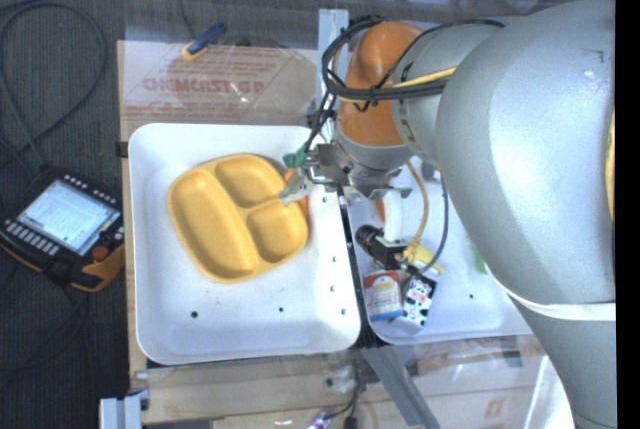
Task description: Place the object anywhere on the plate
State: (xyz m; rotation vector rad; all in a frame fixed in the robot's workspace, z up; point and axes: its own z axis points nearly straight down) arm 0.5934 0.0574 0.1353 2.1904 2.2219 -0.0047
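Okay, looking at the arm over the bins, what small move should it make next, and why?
Probably ease a little farther left over the yellow plate. The claw sits right at the plate's right rim, beside the divider between the bins, and whatever it carries would land near the edge.

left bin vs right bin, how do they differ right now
The left bin holds a yellow plate with three compartments; the right bin holds small items such as a die and a small jar. The left bin lies mostly in plain sight; the arm covers much of the right bin. Both are shallow and white.
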